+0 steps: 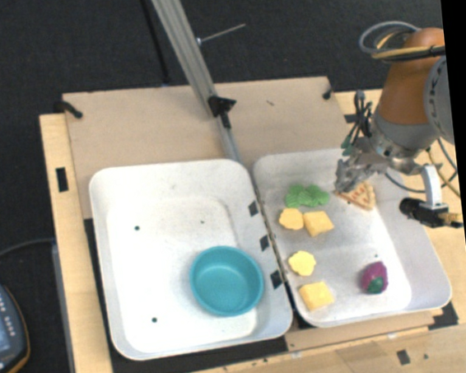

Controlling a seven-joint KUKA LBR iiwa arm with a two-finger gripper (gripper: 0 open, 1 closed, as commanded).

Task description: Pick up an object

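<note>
- gripper (353, 175) sits low over the far right part of the right bin (417, 286), right at a tan wedge-shaped piece (362, 197); can't tell if the fingers are open or closed, or whether they touch it
- tan wedge lies on the bin floor, just right of a green leafy piece (306, 195)
- near the green piece: two yellow pieces side by side, a round one (291, 218) and a blocky one (319, 223), touching or nearly so
- nearer still: another round yellow piece (302, 263), then a yellow block (316, 296) at the bin's near edge
- purple piece with a green end (375, 277) at near right, well apart from the yellows
- left bin (135, 200) holds a teal bowl (226, 280), upright, in its near right part
- both bins sit edge to edge on the counter (127, 126)
- metal pole (190, 53) slants up from the far side between the bins
- handheld pendant (0, 330) at far left, off the counter
</note>
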